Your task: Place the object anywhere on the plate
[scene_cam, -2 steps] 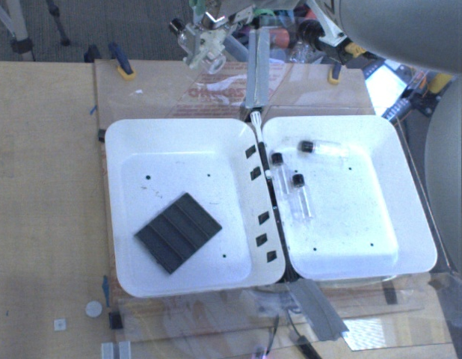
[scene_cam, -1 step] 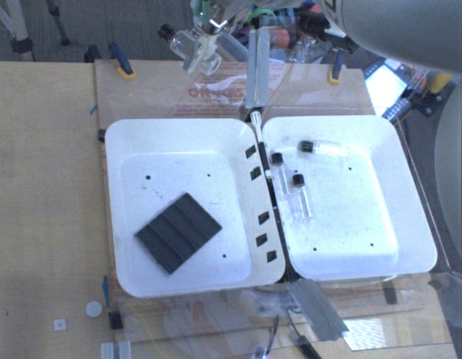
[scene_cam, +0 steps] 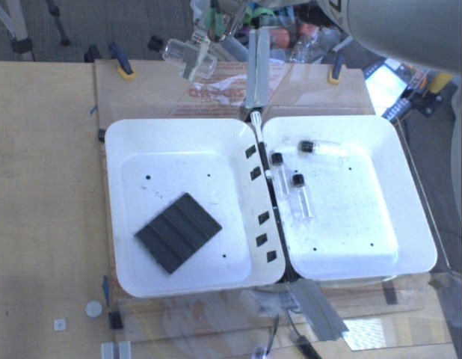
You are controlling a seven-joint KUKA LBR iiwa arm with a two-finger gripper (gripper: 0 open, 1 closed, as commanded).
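A dark grey ridged rectangular plate (scene_cam: 179, 232) lies at an angle in the left bin (scene_cam: 126, 144). High over the bench behind the left bin's far edge, my gripper (scene_cam: 204, 42) hangs from the arm at the top of the camera view. It is shut on a clear vial (scene_cam: 185, 54) with a black cap, held roughly level and well above and beyond the plate. Three more clear vials with black caps lie in the right bin (scene_cam: 399, 200): one near the far wall (scene_cam: 322, 149), one by the divider (scene_cam: 280, 175) and one toward the middle (scene_cam: 301, 199).
A grey bar (scene_cam: 257, 69) runs up from the seam between the bins. Cluttered bottles and clamps (scene_cam: 302, 36) stand behind the bins. Small black tabs (scene_cam: 262, 217) line the divider. Bare wooden bench (scene_cam: 44, 200) lies to the left.
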